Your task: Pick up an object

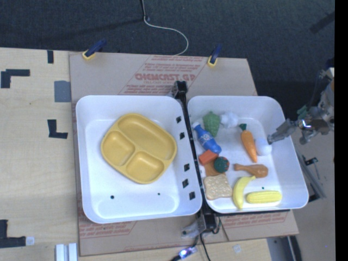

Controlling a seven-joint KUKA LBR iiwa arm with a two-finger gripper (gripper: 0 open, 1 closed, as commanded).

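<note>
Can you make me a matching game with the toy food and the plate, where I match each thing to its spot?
Things:
1. yellow plastic plate with three compartments
2. orange toy carrot
3. yellow toy corn cob
4. blue toy bottle

Places:
A. near the front edge of the right white bin
B. in the left white bin
C. close to the divider between the bins, below the green toy
D. middle of the right bin, nearest the pincer

Pairs: 1-B, 2-D, 3-A, 4-C

yellow divided plate point(138, 147), cardboard sheet point(163, 75), clamps point(93, 49)
</note>
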